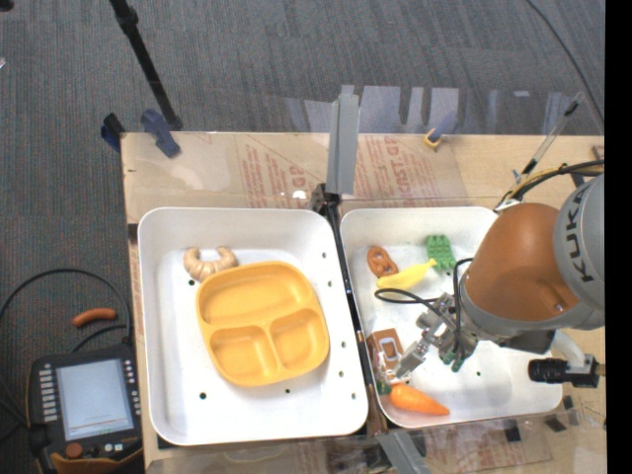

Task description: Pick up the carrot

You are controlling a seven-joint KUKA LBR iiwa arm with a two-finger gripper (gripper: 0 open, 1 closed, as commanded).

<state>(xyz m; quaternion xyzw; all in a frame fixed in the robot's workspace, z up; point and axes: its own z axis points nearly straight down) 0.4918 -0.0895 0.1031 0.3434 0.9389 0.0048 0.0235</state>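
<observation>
**Carrot sits just below the gripper, lying crosswise near the right bin's front wall**

You've got the carrot (419,400) in the right bin (513,403), down at the front-left corner, close to the bin's near wall and close to the divider between the two bins. It lies flat, long axis running left to right across the view, fat end at the left, thin tip pointing right and dipping slightly toward the front edge.

The gripper (407,359) hangs above it and a touch to the left, near the carrot's fat end, well short of the tip. It reaches in from the right, slanting down-left. Nothing orange sits between its fingers, so it's not holding the carrot. Whether the fingers are spread or closed, you can't tell; they blur into a small brown-and-white item (385,348) right beside them.

My read: the move turns on a short shift toward the front wall and a little right, to get over the carrot's middle. The fingers would want to close across the carrot's short width, not along its length. Risk, as a guess: the bin corner leaves little room, and the brown-and-white item may get nudged.

Elsewhere in that bin: a banana (406,276), a green toy (440,253), a pretzel (382,261), all well apart from the carrot. The yellow tray (262,321) is in the left bin (168,363).
</observation>
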